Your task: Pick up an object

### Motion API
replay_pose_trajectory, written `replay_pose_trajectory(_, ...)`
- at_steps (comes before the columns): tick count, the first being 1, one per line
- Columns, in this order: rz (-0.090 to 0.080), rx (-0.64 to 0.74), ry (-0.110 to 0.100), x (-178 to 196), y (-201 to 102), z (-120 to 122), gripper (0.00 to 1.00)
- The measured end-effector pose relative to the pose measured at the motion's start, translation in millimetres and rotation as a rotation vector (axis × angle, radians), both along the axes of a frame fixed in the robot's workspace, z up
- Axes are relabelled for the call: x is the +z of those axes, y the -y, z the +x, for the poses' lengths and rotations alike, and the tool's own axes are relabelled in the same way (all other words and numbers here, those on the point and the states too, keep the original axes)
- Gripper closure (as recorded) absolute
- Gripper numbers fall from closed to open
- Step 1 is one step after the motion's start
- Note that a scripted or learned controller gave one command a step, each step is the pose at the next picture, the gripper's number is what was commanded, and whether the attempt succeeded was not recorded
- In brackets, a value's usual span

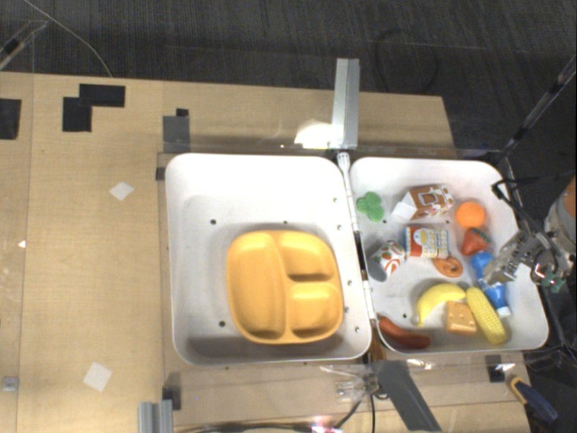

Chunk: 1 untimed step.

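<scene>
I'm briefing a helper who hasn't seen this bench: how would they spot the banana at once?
Look in the right bin, the one crowded with toy food, not the left bin with the yellow tray. Near its front edge lies the banana, a curved plain yellow piece left of the corn. The corn is straight and bumpy; the banana is smooth and bent.

Pale wooden bench [81, 269] with black patches [93, 103], dark carpet [225, 16] beyond.

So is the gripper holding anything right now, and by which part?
Cannot be told: the gripper sits at the right bin's edge above a blue object.
</scene>
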<state>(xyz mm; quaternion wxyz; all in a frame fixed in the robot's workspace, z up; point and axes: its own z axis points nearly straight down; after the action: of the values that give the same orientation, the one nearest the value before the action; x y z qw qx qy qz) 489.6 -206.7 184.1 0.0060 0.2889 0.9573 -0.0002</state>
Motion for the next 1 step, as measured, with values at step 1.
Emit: replay_pose_trajectory(1,-0.001,0.005,0.006,10.6,-0.9,2.4,1.00)
